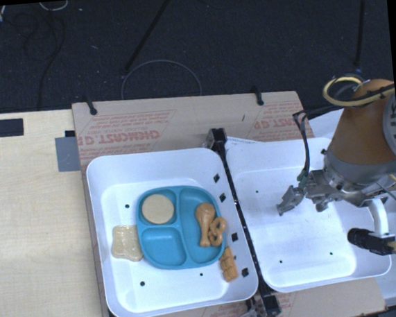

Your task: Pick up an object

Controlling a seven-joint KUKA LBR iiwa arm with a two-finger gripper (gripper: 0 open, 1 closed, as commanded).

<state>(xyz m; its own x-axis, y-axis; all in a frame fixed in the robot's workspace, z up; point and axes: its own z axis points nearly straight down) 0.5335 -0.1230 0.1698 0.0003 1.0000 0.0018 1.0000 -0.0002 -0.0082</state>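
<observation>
— Objects for picking are all seen in the left shallow white plastic bin [111, 197]: a round tan biscuit-like disc [157, 208] and a twisted golden pretzel-like piece [210, 225] are carried in separate compartments of a blue sectioned plastic tray [166, 248]. A pale beige toast-like slab [126, 243] is laid just beside the tray's left edge, and a small orange-brown crusty chunk [228, 264] is set near its lower right corner. How much of the task can be judged as done?

— None of it, as far as can be seen. The grey two-finger gripper [289, 202] is poised over the right shallow white plastic bin [314, 275], across the black divider clips [232, 207] from every candidate, and well apart from the nearest one, the pretzel-like piece.

— Is anything held?

— Nothing is seen between the fingers, and the bin floor beneath them appears bare. Whether the fingers are spread or closed cannot be told; they are rendered too small and dark against the wrist.

— So what is left?

— Essentially everything, it is judged: an object has to be chosen, the arm brought over the left bin, the fingers lowered around the piece, closed, and the piece lifted. The chunk and the toast-like slab, lying on the bin floor outside the tray, are thought likelier to be reached cleanly than the items hemmed in by the tray's ridges
</observation>
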